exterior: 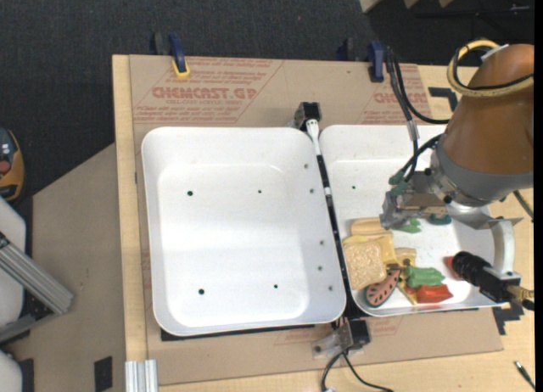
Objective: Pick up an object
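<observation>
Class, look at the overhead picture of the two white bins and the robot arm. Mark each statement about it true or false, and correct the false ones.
1. The toy food items lie in the right bin. True.
2. The arm reaches over the left bin. False: it is over the right bin.
3. Blue clamps sit at the board's far edge. True.
4. The food is piled at the right bin's far end. False: it is at the near end.

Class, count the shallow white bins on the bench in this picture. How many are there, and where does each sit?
2. The left bin sits under no arm; the right bin lies beneath the arm, partly covered.
</observation>
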`<state>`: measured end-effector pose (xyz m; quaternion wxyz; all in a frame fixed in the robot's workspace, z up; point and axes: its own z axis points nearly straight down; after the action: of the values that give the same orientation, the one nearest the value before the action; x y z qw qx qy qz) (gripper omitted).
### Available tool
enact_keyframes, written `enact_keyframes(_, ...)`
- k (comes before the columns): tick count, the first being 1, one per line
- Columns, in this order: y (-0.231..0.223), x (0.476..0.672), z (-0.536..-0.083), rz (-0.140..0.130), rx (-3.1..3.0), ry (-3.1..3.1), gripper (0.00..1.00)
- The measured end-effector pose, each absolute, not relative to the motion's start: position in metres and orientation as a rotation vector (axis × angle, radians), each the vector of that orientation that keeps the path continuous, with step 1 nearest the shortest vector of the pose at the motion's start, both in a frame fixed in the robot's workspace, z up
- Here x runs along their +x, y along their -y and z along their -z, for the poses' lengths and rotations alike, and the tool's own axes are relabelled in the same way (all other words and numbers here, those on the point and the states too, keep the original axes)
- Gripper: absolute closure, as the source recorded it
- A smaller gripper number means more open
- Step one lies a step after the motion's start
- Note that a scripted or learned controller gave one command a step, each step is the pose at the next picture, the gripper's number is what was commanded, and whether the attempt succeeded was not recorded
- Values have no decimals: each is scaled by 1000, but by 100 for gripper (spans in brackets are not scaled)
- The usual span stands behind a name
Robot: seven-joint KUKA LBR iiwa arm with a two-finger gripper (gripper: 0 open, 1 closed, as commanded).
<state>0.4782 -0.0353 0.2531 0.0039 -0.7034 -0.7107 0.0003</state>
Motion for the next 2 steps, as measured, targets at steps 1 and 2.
enact_keyframes(1, -21, 531, -438, 29, -2222, 2242, 100)
enact_keyframes(2, -39, 532, -326, -13, -2214, 2217, 100)
